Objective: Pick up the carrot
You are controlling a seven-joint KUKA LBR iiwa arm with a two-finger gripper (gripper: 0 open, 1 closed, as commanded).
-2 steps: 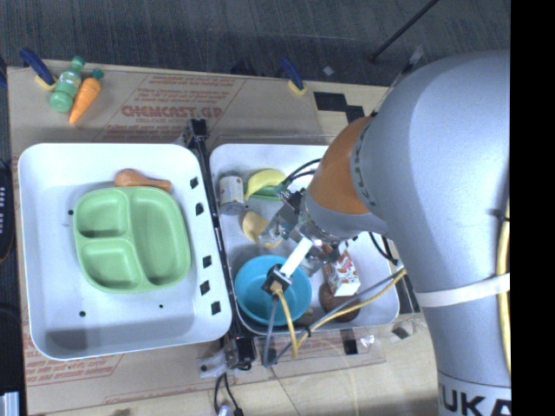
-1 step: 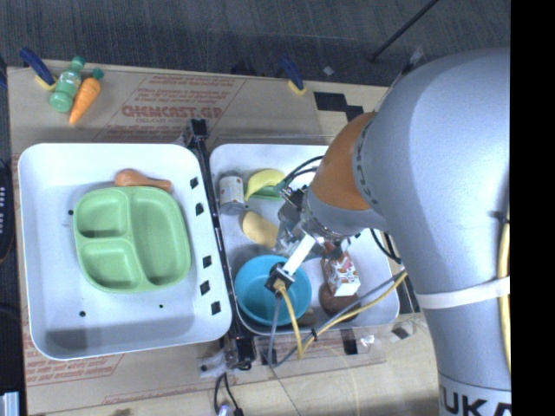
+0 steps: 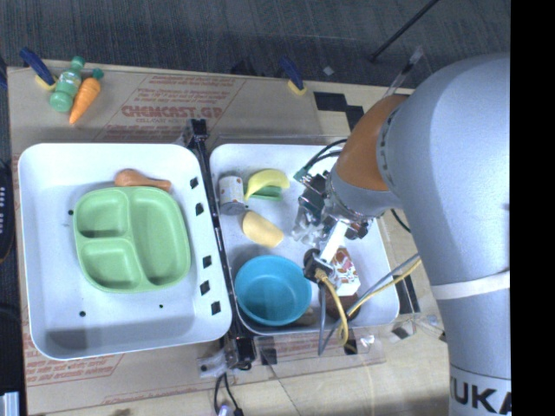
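An orange toy carrot [image 3: 84, 99] with a green top lies on the cardboard beyond the bins, at the far upper left, next to a green toy bottle [image 3: 65, 88]. A second orange-tan, elongated piece [image 3: 143, 179] rests in the left bin [image 3: 35, 232], just behind the green divided plate [image 3: 132, 237]. My gripper [image 3: 316, 232] is low in the right bin [image 3: 373, 310], to the right of a pale yellow lump [image 3: 261, 229] and far from both orange pieces. Nothing shows in its grasp.
The right bin also holds a yellow-green banana-like piece [image 3: 267, 183], a small silver can [image 3: 230, 191], a blue bowl [image 3: 272, 289] at the front and a red-and-white item [image 3: 343, 272] by the gripper. Cables trail over the bin's front right corner. The arm's grey body covers the right side.
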